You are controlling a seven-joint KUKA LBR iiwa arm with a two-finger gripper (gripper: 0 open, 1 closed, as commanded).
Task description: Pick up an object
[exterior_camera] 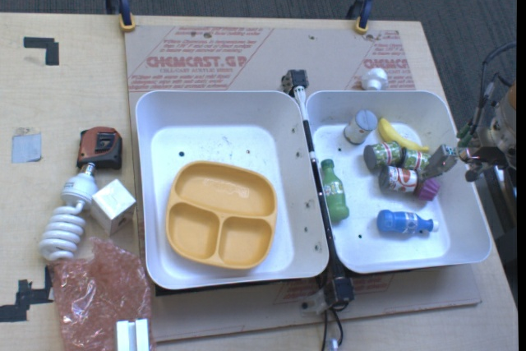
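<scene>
Two shallow white bins sit side by side on the counter [66,29]. The left bin [156,201] holds a yellow divided tray [220,214] lying flat near its middle. The right bin [472,214] holds the loose items: a green bottle [333,190] lying along its left wall, a blue bottle [404,222] on its side toward the front, a small grey-capped can [360,127] near the back, a yellow banana [400,136] just beside it, and two printed cans [396,166] lying against each other in the middle, with a purple piece [427,190] touching the lower one.

The gripper [444,160] reaches in over the right wall of the right bin, its grey tip just beside the right end of the cans and above the purple piece. How far the jaws stand apart cannot be told at this slant, and nothing can be seen between them.

Outside the bins, to the left, lie a tape measure [99,148], a spiral light bulb [67,218], a white cube [113,201] and a reddish mesh bag [99,292].
</scene>
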